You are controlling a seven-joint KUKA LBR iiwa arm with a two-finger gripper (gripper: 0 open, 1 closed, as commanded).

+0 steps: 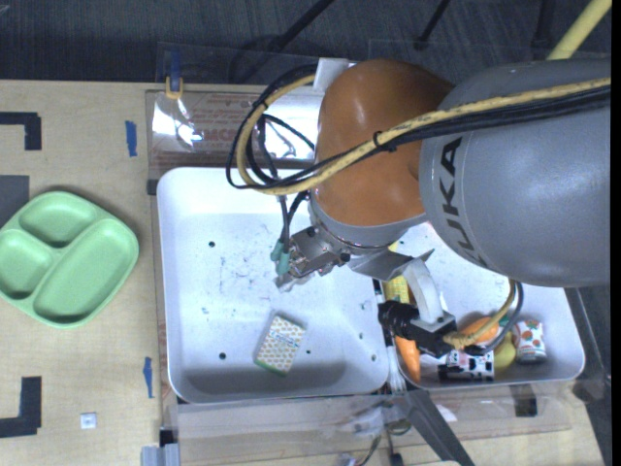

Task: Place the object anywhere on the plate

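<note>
A green plate (66, 257) with three compartments lies on the wooden bench at the far left, outside the bins. A small pale sponge-like block (280, 344) with a speckled top rests in the left white bin (194, 260), near its front wall. My gripper (287, 263) hangs over the middle of that bin, above and slightly right of the block and apart from it. The arm's orange band and grey body cover much of the upper right.
The right bin (563, 357) holds several jumbled items: a yellow piece (398, 287), an orange piece (410, 359), a white roll (424, 286), a black tool (417, 324) and a small spotted object (529, 338). Cables loop above the left bin.
</note>
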